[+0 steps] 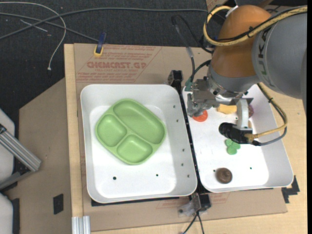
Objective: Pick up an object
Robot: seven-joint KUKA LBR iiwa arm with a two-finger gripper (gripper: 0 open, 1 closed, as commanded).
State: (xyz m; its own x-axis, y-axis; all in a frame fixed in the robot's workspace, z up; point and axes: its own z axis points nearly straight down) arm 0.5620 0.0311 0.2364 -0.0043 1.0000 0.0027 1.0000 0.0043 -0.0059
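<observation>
Two shallow white plastic bins stand side by side on a sheet of brown cardboard with red printed letters (117,62). In the left bin (97,179) lies a light green plastic plate with three compartments (130,131); it sits a little above the middle of the bin and is turned at a slant to the bin walls.

The grey arm with the orange band (243,38) reaches in from the right and hangs over the upper part of the right bin (273,174). Its metal two-finger gripper (201,104) is low over the upper left corner of this bin, close to the wall between the two bins. Whether the gripper is open or closed, I cannot tell.

Just under the gripper a small orange-red object (199,115) is seen in part; I cannot tell if the gripper touches it. To the right of it, under the wrist, lies a pale yellow piece (225,109), and a dark purple object (251,109) shows at the edge of the arm. Lower in the same bin, a small green object (232,146) lies just beside a black part of the arm (229,129). A round brown object (224,175) rests alone near the front wall of the right bin, well apart from the others.

A blue and yellow clip (101,43) sits at the top edge of the cardboard.
</observation>
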